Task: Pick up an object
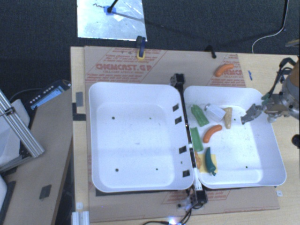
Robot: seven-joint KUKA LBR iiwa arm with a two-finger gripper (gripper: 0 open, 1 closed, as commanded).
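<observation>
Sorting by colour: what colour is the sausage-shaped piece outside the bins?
Orange piece, seen in the camera view.

Two bins side by side, left bin [136, 135], right bin [262, 168] holding small objects [208, 135] along its left side

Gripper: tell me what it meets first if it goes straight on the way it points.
Likely the tan piece, just ahead of the gripper, which points toward the view's left over the right bin; height is unclear, so it may pass above.

A blue-and-yellow clamp [140, 47] sits far up-left of the tool. A foil sheet [110, 12] lies beyond it. A black cable [281, 18] hangs above the tool.
</observation>
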